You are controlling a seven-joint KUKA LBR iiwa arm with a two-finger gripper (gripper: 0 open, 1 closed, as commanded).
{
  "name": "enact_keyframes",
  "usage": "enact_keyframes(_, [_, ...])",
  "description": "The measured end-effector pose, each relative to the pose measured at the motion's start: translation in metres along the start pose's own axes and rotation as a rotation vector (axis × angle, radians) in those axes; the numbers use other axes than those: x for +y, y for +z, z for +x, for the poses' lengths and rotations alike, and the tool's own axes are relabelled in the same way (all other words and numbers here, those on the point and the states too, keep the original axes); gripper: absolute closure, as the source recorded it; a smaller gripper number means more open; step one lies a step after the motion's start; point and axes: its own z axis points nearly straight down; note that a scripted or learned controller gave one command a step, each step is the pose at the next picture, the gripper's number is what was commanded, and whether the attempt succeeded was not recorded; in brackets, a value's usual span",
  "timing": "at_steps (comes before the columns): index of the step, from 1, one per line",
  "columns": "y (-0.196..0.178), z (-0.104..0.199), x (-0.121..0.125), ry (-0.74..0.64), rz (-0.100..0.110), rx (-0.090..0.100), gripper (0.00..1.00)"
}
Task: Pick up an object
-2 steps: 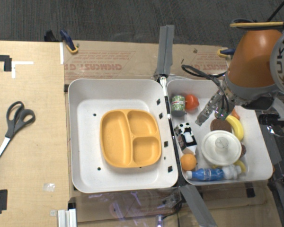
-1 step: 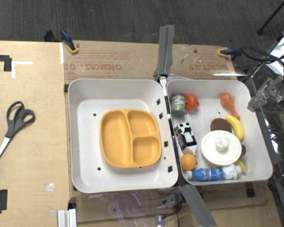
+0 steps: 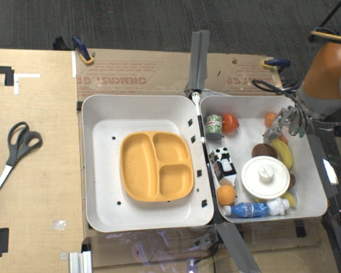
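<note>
— Which thing do you reckon it goes for? The banana point(image 3: 283, 152) looks likeliest to me. It lies in the right bin point(image 3: 247, 111), up against the far right side, touching the brown round thing point(image 3: 263, 151) and just beside the white lidded pot point(image 3: 265, 178).

— I'd guess so too. The pincer point(image 3: 279, 128) hangs right over the banana's upper end, near the small orange ball point(image 3: 270, 119). Whether it's apart or together I cannot tell from here; it's a tangle of metal and cable.

— How would the banana handle, do you think?

— Light, I'd judge, and probably a toy, so stiff and a bit slick. The curve is the trouble: take it at the tip and it may swivel out. Across the middle, where it's thickest, seems safest, though the pot crowds that side.

— And the rest of that bin?

— Packed. A green can point(image 3: 214, 124) and a red tomato-like thing point(image 3: 231, 123) at the far left corner, a black-and-white toy point(image 3: 222, 161) below them, an orange point(image 3: 226, 194), then a water bottle point(image 3: 256, 209) lying along the near wall.

— The left bin point(image 3: 102, 152)?

— A yellow divided plate point(image 3: 157, 165) sits in its middle. Out on the desk point(image 3: 34, 209) to the left, a pair of scissors point(image 3: 14, 149), well apart from it all.
</note>
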Motion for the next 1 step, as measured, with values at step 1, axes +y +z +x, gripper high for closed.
enact_keyframes(1, [0.0012, 0.0870, -0.0116, 0.125, 0.001, 0.004, 1.00])
